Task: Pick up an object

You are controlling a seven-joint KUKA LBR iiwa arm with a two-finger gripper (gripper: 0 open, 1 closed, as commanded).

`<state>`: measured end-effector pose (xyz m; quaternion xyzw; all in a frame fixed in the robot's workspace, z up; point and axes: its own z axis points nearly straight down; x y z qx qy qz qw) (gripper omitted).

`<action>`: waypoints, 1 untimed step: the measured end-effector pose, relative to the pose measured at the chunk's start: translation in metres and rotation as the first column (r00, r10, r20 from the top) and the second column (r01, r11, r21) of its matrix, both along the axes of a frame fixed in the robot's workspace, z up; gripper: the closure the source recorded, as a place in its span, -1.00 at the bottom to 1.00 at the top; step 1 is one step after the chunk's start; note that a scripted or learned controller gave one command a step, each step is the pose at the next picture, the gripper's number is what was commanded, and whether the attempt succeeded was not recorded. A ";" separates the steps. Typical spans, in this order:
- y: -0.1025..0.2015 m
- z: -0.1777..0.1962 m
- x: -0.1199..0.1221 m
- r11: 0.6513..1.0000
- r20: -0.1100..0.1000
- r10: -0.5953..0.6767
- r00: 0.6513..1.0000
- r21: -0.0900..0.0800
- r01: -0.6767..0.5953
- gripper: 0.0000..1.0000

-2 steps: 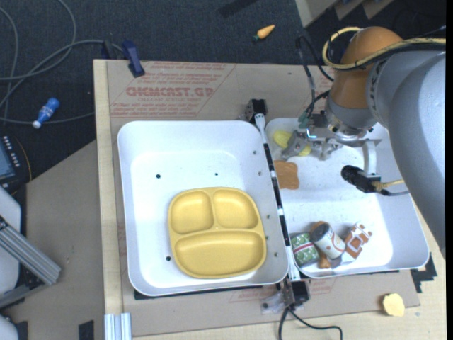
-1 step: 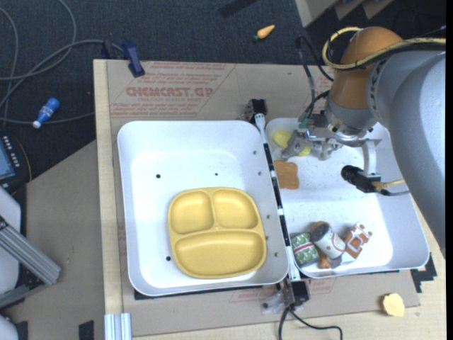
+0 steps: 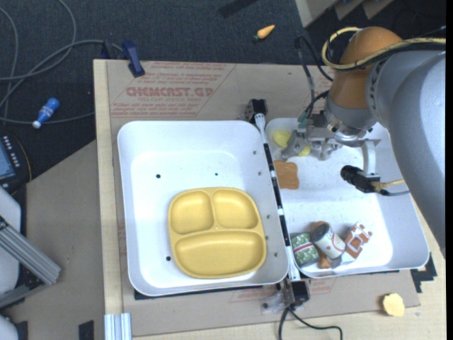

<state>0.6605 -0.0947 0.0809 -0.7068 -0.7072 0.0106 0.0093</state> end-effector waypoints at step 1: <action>0.000 0.000 0.000 1.000 0.000 0.000 1.000 0.000 0.000 -1.00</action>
